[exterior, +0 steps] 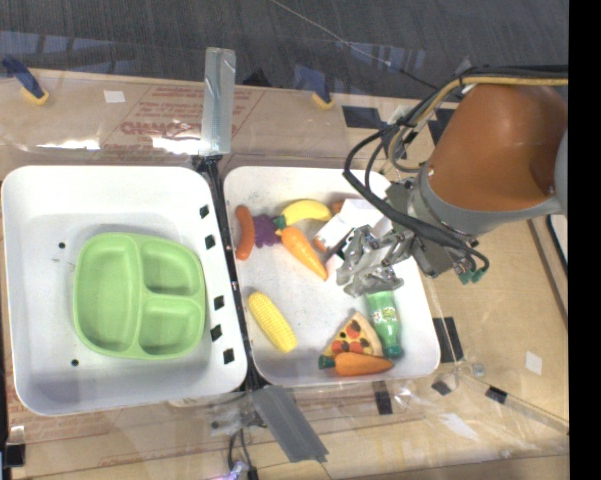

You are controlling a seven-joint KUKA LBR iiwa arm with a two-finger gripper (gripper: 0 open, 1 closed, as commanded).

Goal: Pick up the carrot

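We saw the gripper [365, 264] hanging over the right bin [310, 353], and whether its claw stood wide or narrow we could not tell, with nothing visibly caught in it. The carrot [303, 251] lay at a slant just to the claw's left, crowded by the banana [306, 211], a purple piece [265, 230] and a white packet [338, 226]. Our worry was that a descent from there could land beside it, nudge the tapered carrot away or grab the green bottle [384, 321] instead.
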